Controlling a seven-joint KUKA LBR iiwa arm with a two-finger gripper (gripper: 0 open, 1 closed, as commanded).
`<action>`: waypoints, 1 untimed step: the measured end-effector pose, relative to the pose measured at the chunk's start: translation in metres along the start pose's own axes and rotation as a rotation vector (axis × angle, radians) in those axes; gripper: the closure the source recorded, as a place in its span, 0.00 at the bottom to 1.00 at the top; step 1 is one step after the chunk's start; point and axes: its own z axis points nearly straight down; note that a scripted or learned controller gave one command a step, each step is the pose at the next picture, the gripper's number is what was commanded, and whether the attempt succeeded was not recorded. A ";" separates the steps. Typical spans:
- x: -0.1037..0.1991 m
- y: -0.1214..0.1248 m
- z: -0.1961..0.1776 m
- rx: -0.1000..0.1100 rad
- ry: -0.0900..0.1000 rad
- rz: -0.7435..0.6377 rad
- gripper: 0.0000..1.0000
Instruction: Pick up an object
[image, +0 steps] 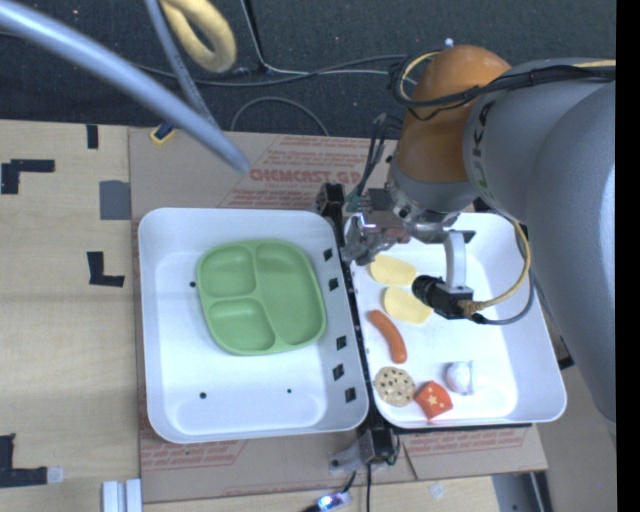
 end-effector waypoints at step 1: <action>0.045 0.011 0.011 -0.001 -0.002 0.000 1.00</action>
